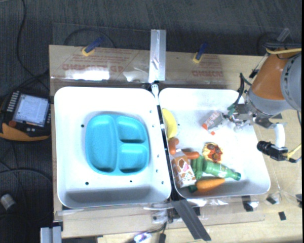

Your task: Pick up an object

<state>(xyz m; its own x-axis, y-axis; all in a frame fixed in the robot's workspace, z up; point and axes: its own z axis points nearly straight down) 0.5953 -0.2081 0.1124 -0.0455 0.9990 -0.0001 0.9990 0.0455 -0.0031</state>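
Nearby, a green bottle (220,171) lies against a carrot (210,185).

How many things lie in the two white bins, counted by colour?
Blue: 1, the divided tray
Yellow: 1, the banana
Green: 1, the bottle
Orange: 1, the carrot
Red and white: 1, the small packet
Brown or mixed print: 2, the carton and the round piece
Total: 7 that I can tell apart; the pile may hide more.

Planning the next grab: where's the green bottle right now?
The green bottle lies on its side in the right bin, near its front edge, just above the carrot and below the small pizza-print toy.
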